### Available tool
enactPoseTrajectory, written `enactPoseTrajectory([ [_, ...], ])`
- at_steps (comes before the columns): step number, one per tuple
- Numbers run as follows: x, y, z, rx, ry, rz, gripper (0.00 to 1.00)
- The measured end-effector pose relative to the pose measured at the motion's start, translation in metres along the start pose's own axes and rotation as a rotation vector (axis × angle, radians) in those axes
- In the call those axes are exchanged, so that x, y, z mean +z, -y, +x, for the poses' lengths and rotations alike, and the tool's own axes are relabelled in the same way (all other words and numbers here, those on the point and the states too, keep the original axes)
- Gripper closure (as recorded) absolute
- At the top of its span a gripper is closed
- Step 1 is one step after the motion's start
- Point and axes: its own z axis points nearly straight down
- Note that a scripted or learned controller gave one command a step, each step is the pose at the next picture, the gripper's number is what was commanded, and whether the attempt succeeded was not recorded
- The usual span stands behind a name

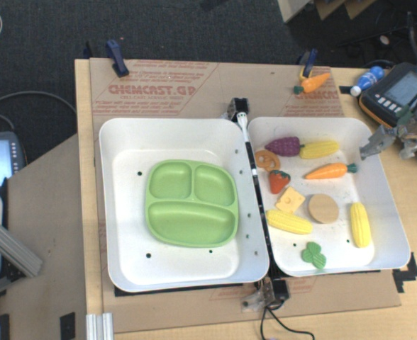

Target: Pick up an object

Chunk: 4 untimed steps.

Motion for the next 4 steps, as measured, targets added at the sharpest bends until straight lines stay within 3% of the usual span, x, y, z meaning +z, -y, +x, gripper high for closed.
enactPoseTrajectory([
  [1, 0.108, 0.024, 0.048, -0.003, -0.007, 0.013, 0.00],
  [2, 0.172, 0.039, 0.013, -0.007, -0.008, -0.008, 0.00],
  [3, 0.186, 0.009, 0.072, -0.006, 0.000, -0.007, 0.00],
  [4, 0.178, 0.012, 0.069, 0.000, 0.001, -0.003, 1.00],
])
